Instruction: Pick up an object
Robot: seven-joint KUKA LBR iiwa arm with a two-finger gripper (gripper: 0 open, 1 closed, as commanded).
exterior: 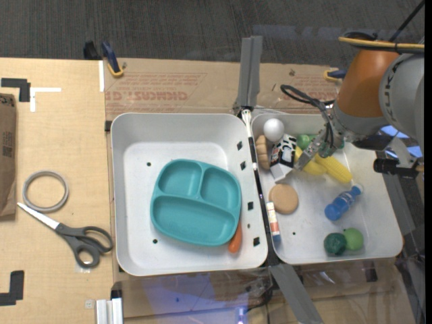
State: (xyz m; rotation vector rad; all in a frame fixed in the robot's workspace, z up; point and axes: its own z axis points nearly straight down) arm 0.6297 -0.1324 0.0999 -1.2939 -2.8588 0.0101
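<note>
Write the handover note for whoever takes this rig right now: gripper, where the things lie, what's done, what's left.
Gripper: low in the right bin, at the yellow corn; nothing visibly between its fingers.
Right bin: silver ball, black-and-white toy, tan disc, blue bottle, green toy.
Left bin: teal divided plate, with an orange piece at its edge.
Done: nothing lifted.
Left: grasp one object and raise it.

Arm (398, 90) at right of frame: grey casing, broad orange band, black cable looped beside the wrist, dark gripper (312, 155).
</note>
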